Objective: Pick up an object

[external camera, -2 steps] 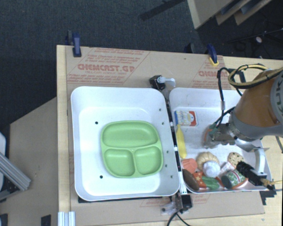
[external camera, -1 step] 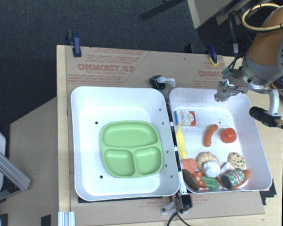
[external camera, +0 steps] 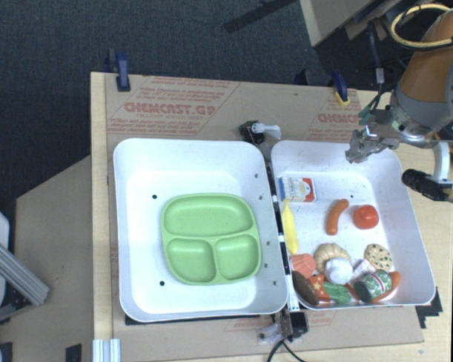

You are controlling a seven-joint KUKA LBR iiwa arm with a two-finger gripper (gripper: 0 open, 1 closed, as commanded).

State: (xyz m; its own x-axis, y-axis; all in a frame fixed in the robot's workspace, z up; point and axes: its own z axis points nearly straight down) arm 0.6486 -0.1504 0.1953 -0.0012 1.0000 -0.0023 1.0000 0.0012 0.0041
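Nearest you, the right bin's front corner is crowded, so go for the small orange plastic sausage (external camera: 336, 216) lying clear mid-bin, likely light, stiff and slick, best pinched across its middle, while the end effector (external camera: 359, 150) hovers over the far rim, its opening unreadable.

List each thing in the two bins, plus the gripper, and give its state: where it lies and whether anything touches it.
gripper: above the right bin's far edge, nothing between its fingers.
green tray: flat in the left bin, compartments bare.
sausage: lying free.
tomato: beside the sausage, apart.
banana: along the right bin's left wall.
carton: lying flat near the banana.
cookie: at the near pile's edge.
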